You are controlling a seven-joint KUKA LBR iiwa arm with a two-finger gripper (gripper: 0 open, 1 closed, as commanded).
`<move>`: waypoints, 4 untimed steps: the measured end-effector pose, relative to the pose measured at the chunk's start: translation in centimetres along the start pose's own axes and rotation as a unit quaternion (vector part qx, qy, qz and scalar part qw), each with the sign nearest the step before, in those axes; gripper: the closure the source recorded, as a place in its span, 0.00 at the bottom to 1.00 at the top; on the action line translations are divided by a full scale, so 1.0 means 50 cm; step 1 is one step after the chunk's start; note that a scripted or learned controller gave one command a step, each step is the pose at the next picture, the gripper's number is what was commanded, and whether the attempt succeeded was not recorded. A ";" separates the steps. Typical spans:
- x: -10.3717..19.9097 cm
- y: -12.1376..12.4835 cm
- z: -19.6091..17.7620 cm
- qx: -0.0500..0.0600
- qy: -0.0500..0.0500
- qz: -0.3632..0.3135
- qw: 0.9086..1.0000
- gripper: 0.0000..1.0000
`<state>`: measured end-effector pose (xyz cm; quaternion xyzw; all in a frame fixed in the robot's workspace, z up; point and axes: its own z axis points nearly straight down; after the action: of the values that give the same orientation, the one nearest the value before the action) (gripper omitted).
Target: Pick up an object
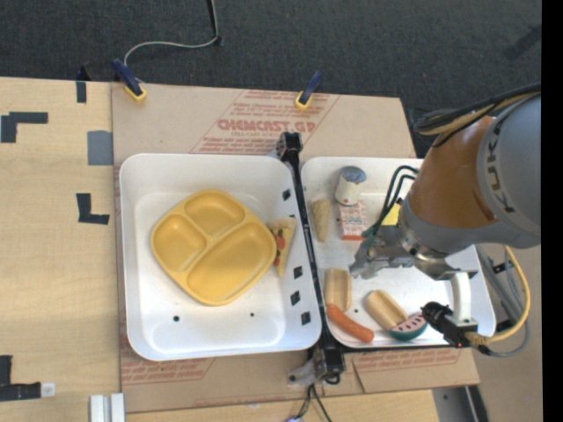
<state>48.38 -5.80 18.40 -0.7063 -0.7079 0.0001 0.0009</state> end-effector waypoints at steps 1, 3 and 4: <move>-0.001 0.000 0.000 0.000 0.000 0.000 1.000 0.00; -0.078 0.007 0.191 -0.005 -0.002 0.002 1.000 0.00; -0.078 0.007 0.192 -0.005 -0.002 0.003 1.000 0.00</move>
<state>48.73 -9.68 8.82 -0.7081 -0.7061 -0.0020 -0.0043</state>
